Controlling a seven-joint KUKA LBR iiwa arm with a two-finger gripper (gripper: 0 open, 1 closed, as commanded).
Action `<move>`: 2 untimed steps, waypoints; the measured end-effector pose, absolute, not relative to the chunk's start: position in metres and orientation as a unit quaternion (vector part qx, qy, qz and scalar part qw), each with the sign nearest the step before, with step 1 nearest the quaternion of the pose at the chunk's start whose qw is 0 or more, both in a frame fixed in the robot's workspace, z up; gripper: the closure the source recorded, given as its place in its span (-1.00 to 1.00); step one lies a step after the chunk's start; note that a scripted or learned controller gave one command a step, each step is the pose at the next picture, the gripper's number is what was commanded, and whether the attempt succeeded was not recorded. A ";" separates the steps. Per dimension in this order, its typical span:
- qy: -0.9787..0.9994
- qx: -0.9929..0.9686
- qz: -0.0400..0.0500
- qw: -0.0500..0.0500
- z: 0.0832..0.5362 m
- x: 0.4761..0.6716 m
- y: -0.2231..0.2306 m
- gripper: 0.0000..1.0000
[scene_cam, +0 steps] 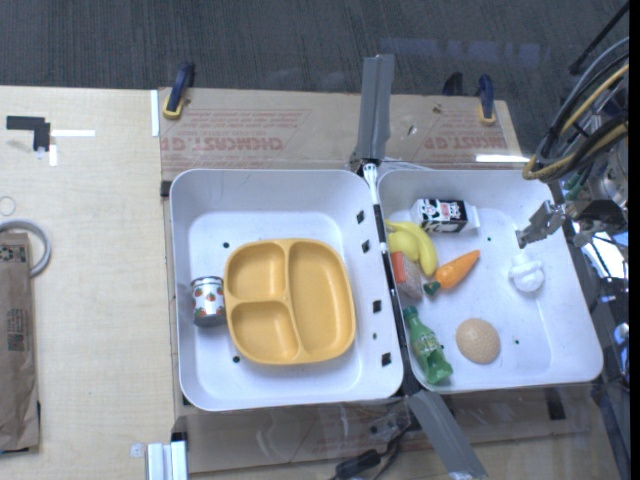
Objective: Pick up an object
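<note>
Objects for picking lie mostly in the right white bin [560, 368]. Along its left wall sit a yellow plastic banana [415, 245], a reddish wrapped item [405, 273] just beneath it, and a green plastic bottle [428, 349] lying on its side toward the near corner. An orange toy carrot with a green top [456, 270] lies tilted, just right of the banana, its green end close to the reddish item. At the far side stands a small black-and-white milk carton [442, 214], close to the banana's upper end. A tan, egg-shaped ball [478, 340] rests on the bin floor near the front, to the right of the bottle, and a small white crumpled object [527, 275] lies toward the right side, well apart from the carrot.

The left white bin [190, 368] holds a yellow three-compartment plastic plate [292, 300], with a small silver can with a printed label [207, 299] just beside its left rim.

The gripper [540, 225] hangs over the right bin's far right edge, above and beyond the white crumpled object, with nothing visible between its fingers; how far apart they stand cannot be told. Cables and arm parts crowd the right side.

On the wooden surface [90, 218] to the left lies a brown paper bag [18, 338].
</note>
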State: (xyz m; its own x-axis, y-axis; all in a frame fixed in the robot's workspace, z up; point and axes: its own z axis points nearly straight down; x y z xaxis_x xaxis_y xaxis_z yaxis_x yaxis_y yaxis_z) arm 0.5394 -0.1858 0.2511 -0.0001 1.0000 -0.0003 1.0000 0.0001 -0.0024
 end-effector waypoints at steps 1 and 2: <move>-0.694 -0.720 0.002 0.001 0.184 0.556 -0.151 -1.00; -0.742 -0.671 0.001 0.001 0.155 0.544 -0.110 -1.00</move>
State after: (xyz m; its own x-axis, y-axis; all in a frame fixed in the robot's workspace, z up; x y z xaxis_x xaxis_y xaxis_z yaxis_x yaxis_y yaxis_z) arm 0.5439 -0.1103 0.1548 -0.1007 0.9949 -0.0007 0.9949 0.1007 -0.0032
